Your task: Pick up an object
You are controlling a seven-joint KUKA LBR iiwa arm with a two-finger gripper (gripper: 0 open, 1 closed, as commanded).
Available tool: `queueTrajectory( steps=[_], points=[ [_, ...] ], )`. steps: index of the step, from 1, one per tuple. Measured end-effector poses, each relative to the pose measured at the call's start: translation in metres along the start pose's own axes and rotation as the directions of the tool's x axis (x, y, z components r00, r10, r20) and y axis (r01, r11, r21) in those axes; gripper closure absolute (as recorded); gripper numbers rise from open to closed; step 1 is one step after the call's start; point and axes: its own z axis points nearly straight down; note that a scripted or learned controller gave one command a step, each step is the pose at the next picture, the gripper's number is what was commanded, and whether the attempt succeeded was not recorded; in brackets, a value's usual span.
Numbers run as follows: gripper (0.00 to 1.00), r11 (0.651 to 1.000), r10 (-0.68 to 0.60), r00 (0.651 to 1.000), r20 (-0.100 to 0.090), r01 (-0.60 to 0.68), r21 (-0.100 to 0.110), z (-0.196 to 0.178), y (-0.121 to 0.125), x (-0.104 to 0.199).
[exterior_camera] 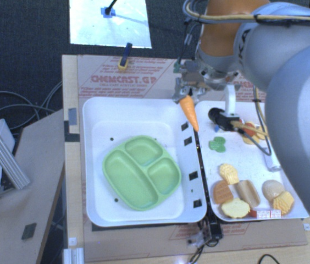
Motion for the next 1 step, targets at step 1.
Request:
queueTrajectory(
  steps=[1],
  points=[
    [1.0, 1.0, 0.006, 1.0, 0.001, -0.006, 0.001, 0.0066, -0.0124, -0.0015]
  ],
)
